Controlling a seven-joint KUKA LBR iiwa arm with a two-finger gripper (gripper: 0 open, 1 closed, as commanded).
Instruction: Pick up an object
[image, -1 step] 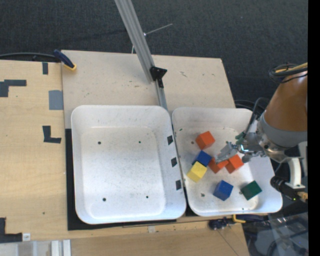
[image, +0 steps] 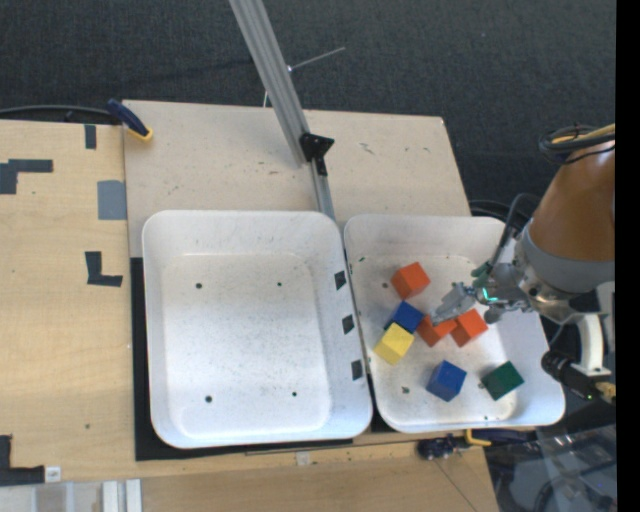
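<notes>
The right white bin (image: 455, 235) holds several small blocks. An orange block (image: 410, 279) lies near its middle, with a blue block (image: 406, 316) and a yellow block (image: 394, 343) below it. A red-orange block (image: 432, 331) and another orange block (image: 469, 326) sit side by side further right. A second blue block (image: 447, 380) and a dark green block (image: 502, 380) lie near the front wall. My gripper (image: 462, 300) reaches in from the right and hangs just above the two side-by-side orange blocks. Nothing visibly sits in it.
The left white bin (image: 160, 300) stands beside the right one. A slanted metal pole (image: 285, 90) runs down to the gap between the bins. The arm's orange band (image: 580, 200) looms over the right bin's right edge. Cables lie at the front right.
</notes>
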